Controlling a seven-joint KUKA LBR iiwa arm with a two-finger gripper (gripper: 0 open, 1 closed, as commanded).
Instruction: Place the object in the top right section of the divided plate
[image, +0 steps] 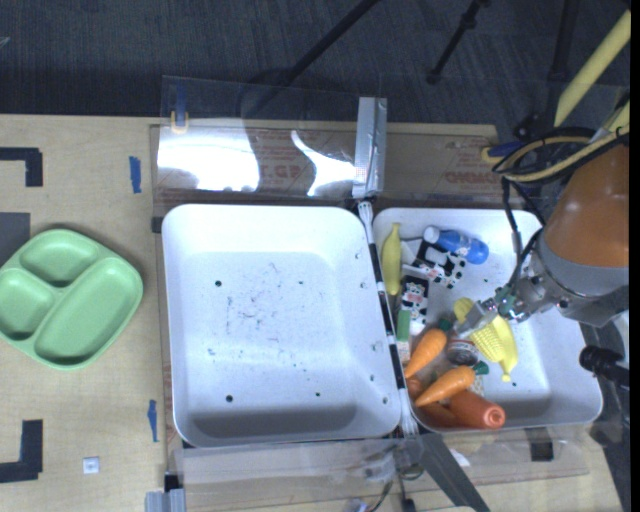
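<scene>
Yellow toy (497, 342), ribbed like a corn cob, lies in the right bin (562, 372), nearly touching the tip of my gripper (505, 305). My wrist covers the tip, so I cannot tell whether my jaws are spread or pressed together, nor whether they touch the toy.

Nearest in that bin lies a red-orange cylinder (472, 411). Two carrots (445, 383) lie just behind it, partly over a small round thing I cannot make out. Further back, a banana (391, 258) lies along the bin's left wall. A blue bottle (462, 245) sits near the far wall, beside black-and-white pieces too small to read.

The left bin (270, 310) shows only scuff marks. The green divided plate (65, 295) sits on the bench well to its left, its left rim cut off at the frame edge.

My orange band (600, 210) runs out of frame at the right.
</scene>
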